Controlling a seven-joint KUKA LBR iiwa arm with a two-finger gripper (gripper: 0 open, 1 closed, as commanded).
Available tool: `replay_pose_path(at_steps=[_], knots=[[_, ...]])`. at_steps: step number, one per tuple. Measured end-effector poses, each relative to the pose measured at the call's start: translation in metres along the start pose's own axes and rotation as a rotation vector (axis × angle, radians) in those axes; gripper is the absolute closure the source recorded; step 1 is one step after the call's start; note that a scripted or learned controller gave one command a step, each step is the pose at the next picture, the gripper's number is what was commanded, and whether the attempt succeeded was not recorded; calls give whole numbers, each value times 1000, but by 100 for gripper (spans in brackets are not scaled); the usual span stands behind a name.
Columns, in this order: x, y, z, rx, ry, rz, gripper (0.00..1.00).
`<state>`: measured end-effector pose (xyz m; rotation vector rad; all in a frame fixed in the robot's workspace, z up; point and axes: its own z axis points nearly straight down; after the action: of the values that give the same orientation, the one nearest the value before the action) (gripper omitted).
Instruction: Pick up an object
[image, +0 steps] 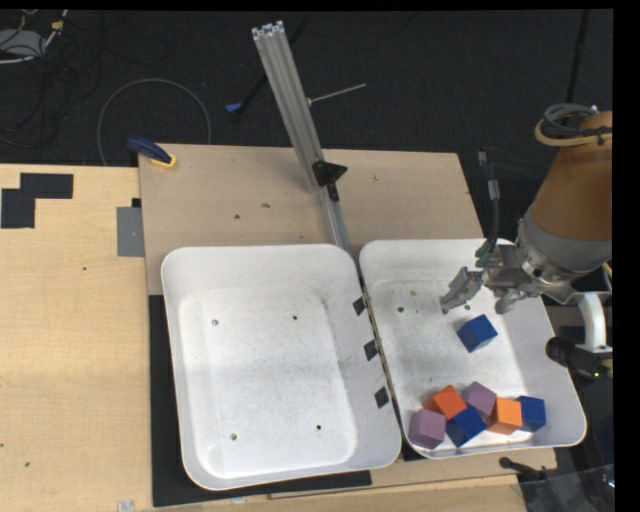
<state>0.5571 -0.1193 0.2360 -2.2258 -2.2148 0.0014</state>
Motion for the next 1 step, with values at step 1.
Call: replay_pose_path(at_steps=[1], knots=[[-77, 38, 38, 2, -4, 0, 0]])
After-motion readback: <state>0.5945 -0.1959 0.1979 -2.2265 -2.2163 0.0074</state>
